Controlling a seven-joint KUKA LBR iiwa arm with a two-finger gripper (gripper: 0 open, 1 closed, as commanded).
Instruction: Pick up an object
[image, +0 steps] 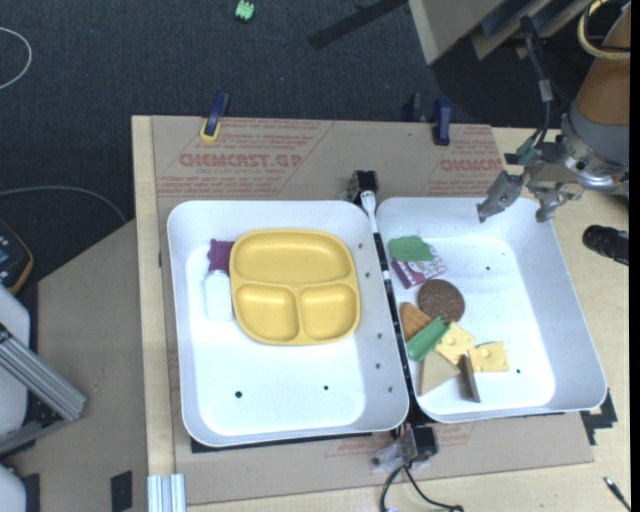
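Camera view has the gripper (522, 203) hovering over the far edge of the right bin (545, 300), its two fingers spread apart with nothing between them. Well apart from it, a cluster of small objects (440, 325) lies along that bin's left side, among them a brown disc (441, 299) and yellow blocks (472, 350). A yellow divided tray (294, 285) sits in the left bin (270, 400).

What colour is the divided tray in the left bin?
Yellow. The divided tray shows plainly in the camera view, in the left bin.
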